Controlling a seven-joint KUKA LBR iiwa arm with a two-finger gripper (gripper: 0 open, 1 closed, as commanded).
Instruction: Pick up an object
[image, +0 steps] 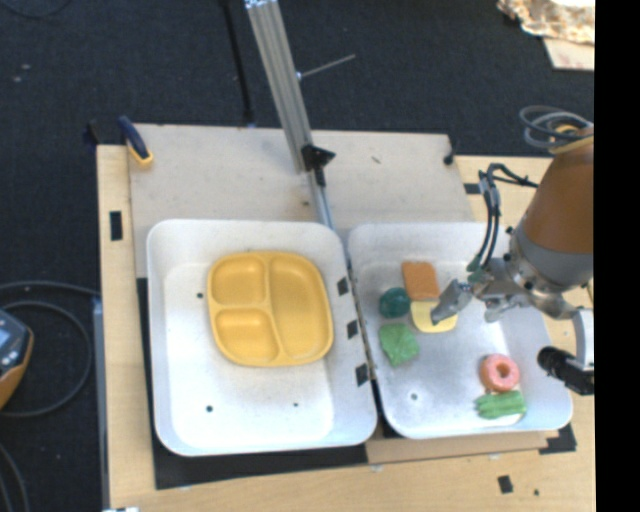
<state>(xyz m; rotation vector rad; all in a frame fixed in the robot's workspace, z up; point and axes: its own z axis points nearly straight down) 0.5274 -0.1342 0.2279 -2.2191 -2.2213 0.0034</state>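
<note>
Tool (452, 303), finger state unclear, poised over yellow piece (434, 318) mid right bin (440, 425); nothing lifted, pickup yet to come

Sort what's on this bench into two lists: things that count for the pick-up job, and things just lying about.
For the job:
gripper, low in the right bin
yellow piece at its tip
orange block
teal ball
green lump
pink ring
green strip

Lying about:
yellow divided tray in the left bin
metal post
</note>
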